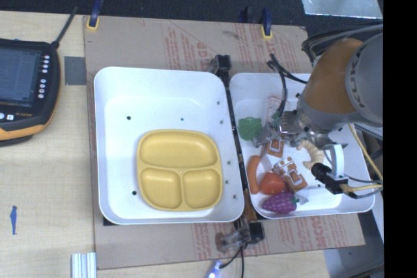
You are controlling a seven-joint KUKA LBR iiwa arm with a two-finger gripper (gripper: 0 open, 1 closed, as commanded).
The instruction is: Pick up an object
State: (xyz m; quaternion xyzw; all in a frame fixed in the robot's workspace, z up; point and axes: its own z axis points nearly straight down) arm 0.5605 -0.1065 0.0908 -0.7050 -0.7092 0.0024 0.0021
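The right bin [357, 205] holds several small toys. A green piece [248, 127] lies at its left wall, with an orange carrot [253, 172] below it. A red tomato-like piece [272, 183] and a purple grape bunch [281, 203] sit near the front. Brown-and-white pieces [291, 172] lie in the middle, and a beige piece [315, 154] to their right. My gripper [277, 135] is low over the middle of this bin, just right of the green piece and above the brown-and-white pieces. The wrist hides what lies under it.
The left bin [111, 94] holds a yellow three-compartment plate [179, 169]. An orange-edged tablet [23, 88] lies on the bench at far left. Blue clamps [266, 21] hold the cardboard base at the back. Cables run along the right bin's far side.
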